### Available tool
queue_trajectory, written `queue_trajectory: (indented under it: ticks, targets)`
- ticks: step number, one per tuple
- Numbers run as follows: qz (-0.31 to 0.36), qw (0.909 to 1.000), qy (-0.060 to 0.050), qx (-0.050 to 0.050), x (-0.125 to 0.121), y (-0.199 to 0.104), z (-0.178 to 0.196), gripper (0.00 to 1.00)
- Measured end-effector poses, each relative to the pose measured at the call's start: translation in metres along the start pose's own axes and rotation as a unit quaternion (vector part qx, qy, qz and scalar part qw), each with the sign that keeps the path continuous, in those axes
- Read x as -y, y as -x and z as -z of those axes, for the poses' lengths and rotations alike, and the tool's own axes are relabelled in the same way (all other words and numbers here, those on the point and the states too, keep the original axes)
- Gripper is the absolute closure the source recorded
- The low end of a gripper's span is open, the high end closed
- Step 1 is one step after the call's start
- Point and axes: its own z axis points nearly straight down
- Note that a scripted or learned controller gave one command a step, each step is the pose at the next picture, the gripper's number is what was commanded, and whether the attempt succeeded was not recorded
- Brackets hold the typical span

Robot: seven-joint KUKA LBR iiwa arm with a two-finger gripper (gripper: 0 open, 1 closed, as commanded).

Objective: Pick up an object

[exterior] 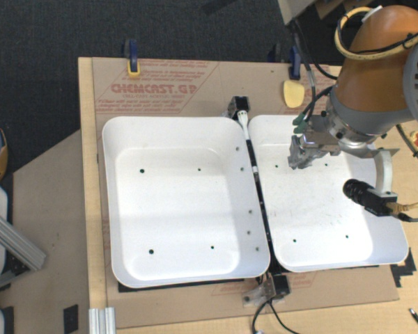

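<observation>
Hand (301, 155) hanging over right bin (334, 249), toward its 11 o'clock corner (grip state impossible to tell).

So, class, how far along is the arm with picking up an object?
Done: no lift visible yet. In hand: the metal two-finger gripper hangs over the right shallow white bin, near its far left corner. Left: grasping and raising something; a pale yellow rounded piece lies on the brown board behind that bin.
</observation>
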Motion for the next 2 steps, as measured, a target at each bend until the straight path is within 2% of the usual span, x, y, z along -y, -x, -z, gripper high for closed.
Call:
queue_trajectory:
  ticks: [1,2]
  targets:
    - [0.001,0.9999,0.014,0.000,0.000,-0.042,0.129,1.00]
    - [-0.001,1.0000,0.002,0.002,-0.055,-0.066,0.040,1.00]
